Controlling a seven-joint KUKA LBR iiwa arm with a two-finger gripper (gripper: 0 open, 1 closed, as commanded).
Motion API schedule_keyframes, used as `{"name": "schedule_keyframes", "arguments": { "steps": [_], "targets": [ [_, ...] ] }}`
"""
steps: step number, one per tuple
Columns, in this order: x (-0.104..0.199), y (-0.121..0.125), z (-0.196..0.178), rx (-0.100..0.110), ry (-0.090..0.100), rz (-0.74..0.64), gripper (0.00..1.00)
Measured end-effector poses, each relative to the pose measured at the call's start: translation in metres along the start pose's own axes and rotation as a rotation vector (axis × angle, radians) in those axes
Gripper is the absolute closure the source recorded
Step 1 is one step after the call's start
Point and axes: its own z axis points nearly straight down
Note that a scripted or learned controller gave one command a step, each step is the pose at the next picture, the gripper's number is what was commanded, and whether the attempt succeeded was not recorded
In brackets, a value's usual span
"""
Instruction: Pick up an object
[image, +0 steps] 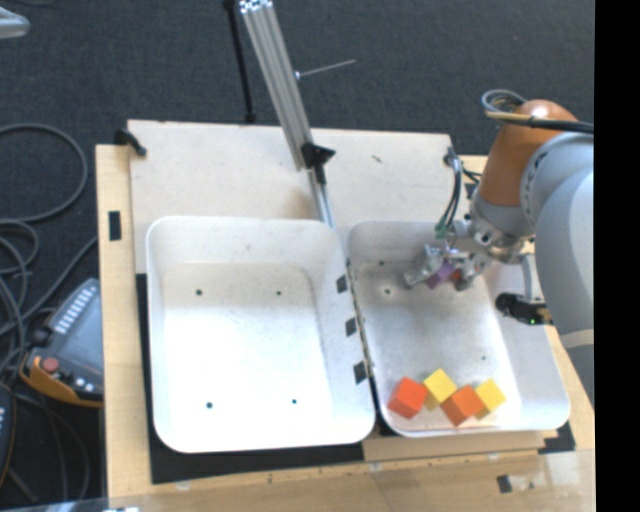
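My gripper (440, 272) hangs over the far part of the right bin (520, 350), reaching in from the right. A small purple block (437, 279) shows between its fingers, and the gripper is shut on it. At the near edge of the same bin lie an orange-red block (407, 397), a yellow block (440, 385), an orange block (464, 404) and another yellow block (490, 395), packed close together in a row.
The left bin (170, 330) sits beside the right one. A slanted metal post (285, 90) rises from behind the bins near their shared edge. Cables and a handheld controller (65, 345) lie on the floor at the left.
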Motion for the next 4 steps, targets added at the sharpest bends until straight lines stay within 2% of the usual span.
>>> {"name": "schedule_keyframes", "arguments": {
  "steps": [1,2,3,4],
  "targets": [
    [-0.002,-0.002,-0.010,-0.001,-0.002,-0.005,1.00],
    [0.067,-0.048,-0.050,-0.086,-0.013,-0.022,1.00],
    [0.058,-0.055,-0.127,-0.093,-0.016,-0.016,1.00],
    [0.112,-0.122,-0.169,-0.089,-0.013,-0.022,1.00]
  ]
}}
